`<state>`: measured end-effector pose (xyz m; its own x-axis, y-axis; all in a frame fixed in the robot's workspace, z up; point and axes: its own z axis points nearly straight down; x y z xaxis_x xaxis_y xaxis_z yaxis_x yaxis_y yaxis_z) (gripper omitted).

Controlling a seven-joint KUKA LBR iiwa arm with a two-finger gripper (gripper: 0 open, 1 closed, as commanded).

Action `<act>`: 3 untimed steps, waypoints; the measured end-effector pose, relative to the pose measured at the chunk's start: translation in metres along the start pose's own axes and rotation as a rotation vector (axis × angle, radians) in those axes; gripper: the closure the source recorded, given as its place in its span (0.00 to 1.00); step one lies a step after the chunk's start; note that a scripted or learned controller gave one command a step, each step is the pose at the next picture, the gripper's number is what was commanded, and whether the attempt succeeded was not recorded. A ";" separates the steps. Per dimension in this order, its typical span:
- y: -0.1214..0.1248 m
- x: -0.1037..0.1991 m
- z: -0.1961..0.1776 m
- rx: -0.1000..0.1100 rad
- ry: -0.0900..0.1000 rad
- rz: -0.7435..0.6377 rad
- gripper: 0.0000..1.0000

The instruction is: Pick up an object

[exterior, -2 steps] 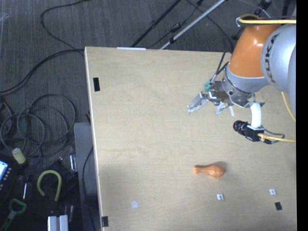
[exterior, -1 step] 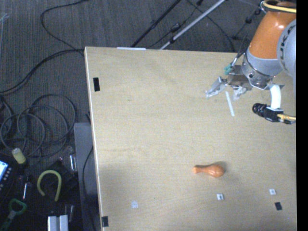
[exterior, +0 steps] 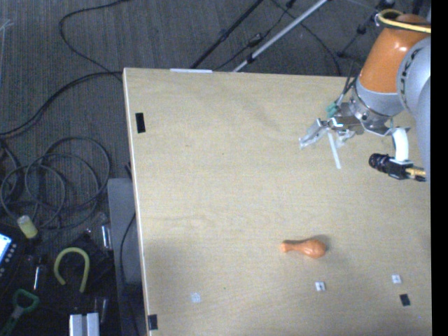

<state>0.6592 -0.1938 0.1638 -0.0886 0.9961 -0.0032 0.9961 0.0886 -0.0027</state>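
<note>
Pincer hangs spread and empty, well apart from the orange pear-shaped toy, likely light, best gripped across its bulb.

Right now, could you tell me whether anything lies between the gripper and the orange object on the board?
Nothing visible does. The gripper hangs above the wooden board at its upper right, and the orange object lies alone nearer the lower edge, with bare wood between them.

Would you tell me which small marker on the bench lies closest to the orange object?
The white square marker just below the orange object; every other one lies much farther off, toward the edges.
</note>
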 end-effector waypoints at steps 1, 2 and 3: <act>0.007 -0.030 0.052 -0.002 0.000 -0.147 0.00; 0.007 -0.029 0.079 -0.004 0.001 -0.529 0.00; 0.009 -0.028 0.069 -0.008 0.001 -0.529 1.00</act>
<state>0.6702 -0.2208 0.0946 -0.5792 0.8152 -0.0026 0.8152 0.5792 0.0035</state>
